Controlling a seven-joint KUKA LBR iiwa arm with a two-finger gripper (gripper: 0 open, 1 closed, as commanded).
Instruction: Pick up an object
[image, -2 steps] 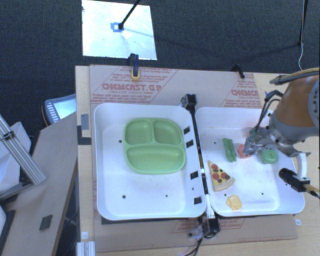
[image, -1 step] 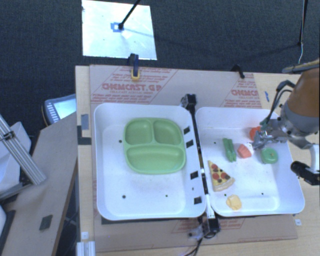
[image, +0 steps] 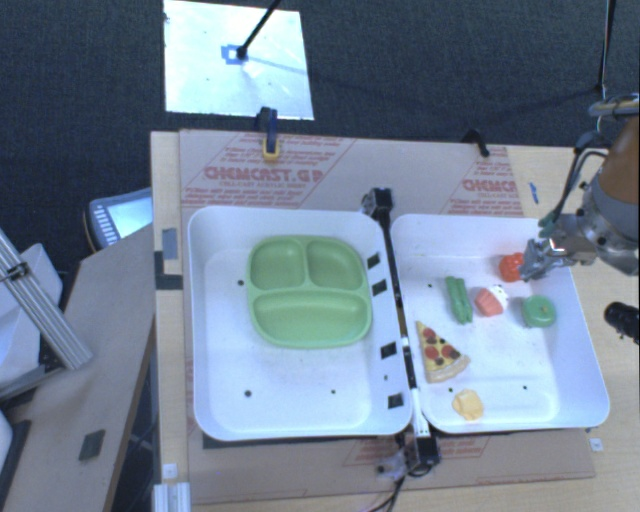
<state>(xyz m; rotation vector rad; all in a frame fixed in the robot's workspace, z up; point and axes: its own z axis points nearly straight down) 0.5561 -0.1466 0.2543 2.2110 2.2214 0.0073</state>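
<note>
In the right bin (image: 580, 400) lie a green pod-shaped toy (image: 458, 299), a small red and white piece (image: 488, 301), a green ring (image: 539, 312), a pizza slice toy (image: 440, 352) and a small yellow piece (image: 467, 404). A red-orange object (image: 512, 266) rests near the bin's far right side. My gripper (image: 537, 259) hangs just right of that red-orange object, close to it or touching it. The arm's body hides the finger ends.
The left bin (image: 215, 400) holds a green divided plate (image: 308, 291). A black divider strip (image: 395, 320) runs between the bins. Cardboard lies under both bins, with a clamp (image: 270, 135) at its far edge.
</note>
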